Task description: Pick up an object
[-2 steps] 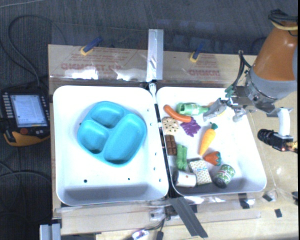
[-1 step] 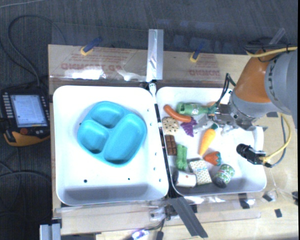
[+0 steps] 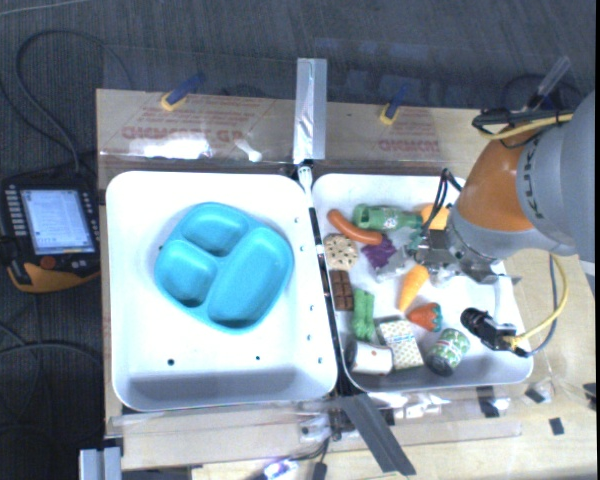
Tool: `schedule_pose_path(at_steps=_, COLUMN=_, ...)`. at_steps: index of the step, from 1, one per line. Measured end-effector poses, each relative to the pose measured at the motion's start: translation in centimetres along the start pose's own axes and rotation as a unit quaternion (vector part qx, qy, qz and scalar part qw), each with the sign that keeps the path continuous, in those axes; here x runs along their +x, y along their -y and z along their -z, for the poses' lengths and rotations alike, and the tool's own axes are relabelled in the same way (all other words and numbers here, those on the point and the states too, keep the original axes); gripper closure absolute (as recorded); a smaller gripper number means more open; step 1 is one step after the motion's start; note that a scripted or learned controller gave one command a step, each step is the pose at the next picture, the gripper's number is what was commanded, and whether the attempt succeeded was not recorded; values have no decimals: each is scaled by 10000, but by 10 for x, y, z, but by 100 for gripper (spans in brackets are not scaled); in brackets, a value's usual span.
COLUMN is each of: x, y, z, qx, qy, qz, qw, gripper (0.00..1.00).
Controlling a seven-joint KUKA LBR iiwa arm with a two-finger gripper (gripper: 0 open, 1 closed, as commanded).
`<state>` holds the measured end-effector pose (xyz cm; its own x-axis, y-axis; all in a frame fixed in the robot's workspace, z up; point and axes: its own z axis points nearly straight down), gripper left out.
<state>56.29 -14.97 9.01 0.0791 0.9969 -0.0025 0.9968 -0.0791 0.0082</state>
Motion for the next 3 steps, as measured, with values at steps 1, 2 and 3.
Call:
schedule_pose_path(at_steps=1, x=1, y=-1, z=9, qx=-2, qy=-12, qz=-2, qw=10000, gripper=100)
schedule_pose_path(at_steps=2, x=45, y=4, z=144, qx=56, qy=-9, qz=557, qw=9984, gripper=100)
schedule_pose_path(at_steps=3, x=28, y=2, z=222, qx=55, qy=2, qz=233, qw=9997, gripper=100)
